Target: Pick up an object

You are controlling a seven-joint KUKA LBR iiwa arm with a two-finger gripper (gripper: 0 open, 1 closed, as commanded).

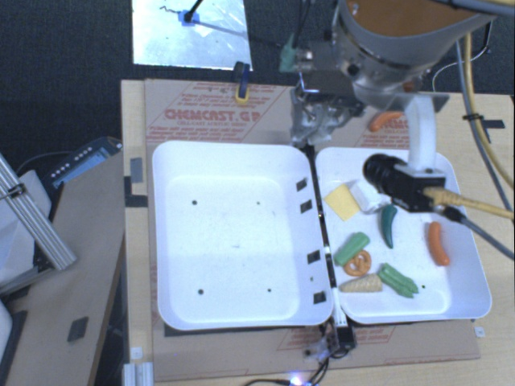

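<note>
- Looking down from the camera above, I see my two white bins side by side. The left bin [233,232] has no toys in it. The right bin [463,296] has all the toys.
- My gripper [315,127] hangs up high by the back edge, close to where the two bins meet. It is not over any toy.
- I cannot tell how my gripper is set. It is dark and blurry there, and I see nothing in it.
- The toys lie loose and a little apart, so I think I can grab just one. There is a yellow cheese block [342,202], a dark green pepper [388,225], an orange sausage [438,244], a pretzel [357,264], a corn cone [361,285] and a green bean pod [398,281].
- A black camera part [398,182] on my arm covers some of the bin behind the cheese.
- I think I must move over one toy first, then go down.
</note>
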